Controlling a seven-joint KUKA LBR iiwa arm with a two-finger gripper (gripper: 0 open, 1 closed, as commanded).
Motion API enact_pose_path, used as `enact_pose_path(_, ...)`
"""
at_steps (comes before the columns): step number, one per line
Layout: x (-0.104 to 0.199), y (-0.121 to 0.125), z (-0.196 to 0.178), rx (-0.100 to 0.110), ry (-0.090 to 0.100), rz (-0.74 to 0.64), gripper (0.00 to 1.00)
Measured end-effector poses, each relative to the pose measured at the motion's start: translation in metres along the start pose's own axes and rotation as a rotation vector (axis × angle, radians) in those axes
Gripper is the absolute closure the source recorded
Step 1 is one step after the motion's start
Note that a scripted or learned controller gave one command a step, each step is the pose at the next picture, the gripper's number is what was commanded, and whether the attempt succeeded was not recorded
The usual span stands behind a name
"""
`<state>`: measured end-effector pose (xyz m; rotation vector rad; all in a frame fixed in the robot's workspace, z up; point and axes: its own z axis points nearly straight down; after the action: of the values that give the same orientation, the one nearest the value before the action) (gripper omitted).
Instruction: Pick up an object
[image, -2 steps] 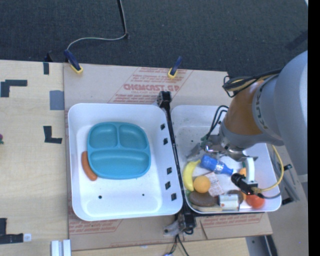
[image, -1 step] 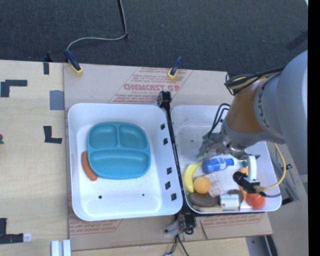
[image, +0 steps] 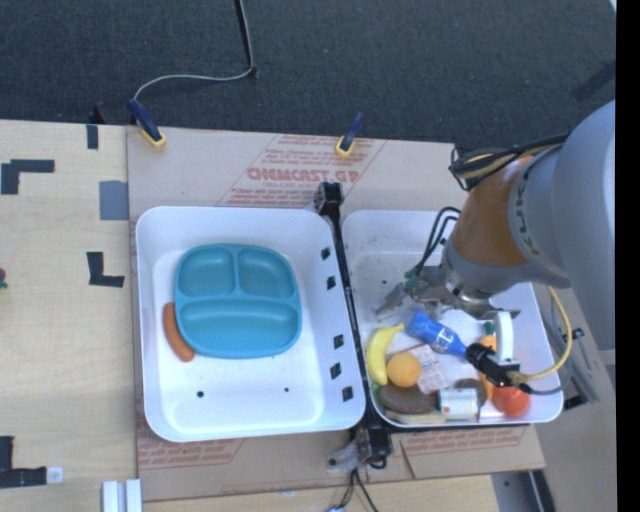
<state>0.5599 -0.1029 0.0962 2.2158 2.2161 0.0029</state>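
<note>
While the arm (image: 520, 220) reaches over the right bin (image: 400, 235), its pincer (image: 420, 285) hangs low above the bin's floor, just beyond a blue bottle (image: 437, 333); whether it is open or closed cannot be told, and nothing shows between its tips. Beside the bottle lie a banana (image: 379, 352), an orange ball (image: 404, 370) and a red ball (image: 511, 400). Across the divider from the bottle, the left bin (image: 240, 405) holds a blue divided plate (image: 238, 300) with a sausage (image: 177, 332) against its edge
</note>
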Motion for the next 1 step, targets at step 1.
enact_pose_path(1,-0.0074,-0.0349,0.0092,0.0,0.002,-0.001,0.0)
